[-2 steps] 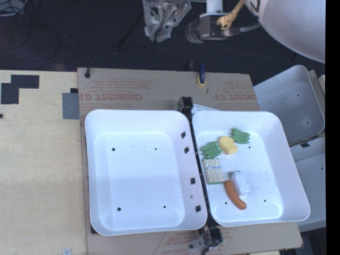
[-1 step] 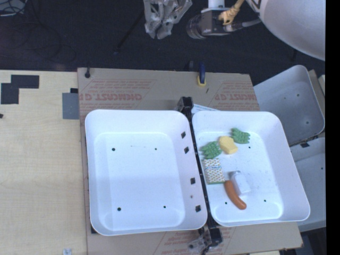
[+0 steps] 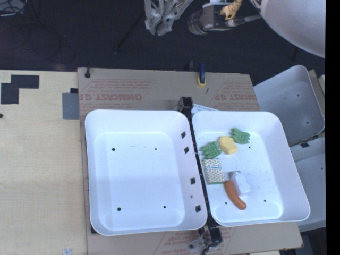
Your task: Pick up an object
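Note:
Several small objects lie in the right bin [image 3: 281, 142]. A green leafy piece [image 3: 240, 136] sits near the back, with a yellow chunk [image 3: 228, 145] just left of it. Another green leafy piece [image 3: 211, 150] lies close to the divider, and a green-and-white patterned block [image 3: 213, 171] rests in front of it. An orange sausage-shaped piece [image 3: 235, 195] lies toward the front, touching a pale grey-white object [image 3: 241, 183]. My gripper [image 3: 162, 15] hangs high at the top of the view, far behind both bins, with nothing seen in it.
The left bin [image 3: 95, 158] stands beside the right one, joined by a black divider with clips [image 3: 191, 158]. Both sit on a brown cardboard sheet [image 3: 138, 92]. A grey metal panel [image 3: 289, 97] lies off to the right. The arm's pale body [image 3: 297, 15] fills the top right.

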You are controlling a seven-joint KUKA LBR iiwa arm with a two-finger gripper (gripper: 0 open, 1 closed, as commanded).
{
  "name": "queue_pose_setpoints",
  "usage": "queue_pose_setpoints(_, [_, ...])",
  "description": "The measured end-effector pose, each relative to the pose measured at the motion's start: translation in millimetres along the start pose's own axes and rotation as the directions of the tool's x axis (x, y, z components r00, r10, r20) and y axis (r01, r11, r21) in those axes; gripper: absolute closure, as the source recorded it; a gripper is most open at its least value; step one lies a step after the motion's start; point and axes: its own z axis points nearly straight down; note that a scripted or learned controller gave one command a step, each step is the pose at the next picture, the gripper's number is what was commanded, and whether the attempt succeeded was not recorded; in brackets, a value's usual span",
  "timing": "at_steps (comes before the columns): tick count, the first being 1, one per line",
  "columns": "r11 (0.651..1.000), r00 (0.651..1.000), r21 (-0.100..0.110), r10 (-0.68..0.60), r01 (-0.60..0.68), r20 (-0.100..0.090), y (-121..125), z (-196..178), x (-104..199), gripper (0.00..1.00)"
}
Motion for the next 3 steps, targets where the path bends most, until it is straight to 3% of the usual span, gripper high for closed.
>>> queue_pose_setpoints(3, [1.000,1.000,-0.011,-0.014,0.014,0.000,0.0,-27.6,5.8,1.00])
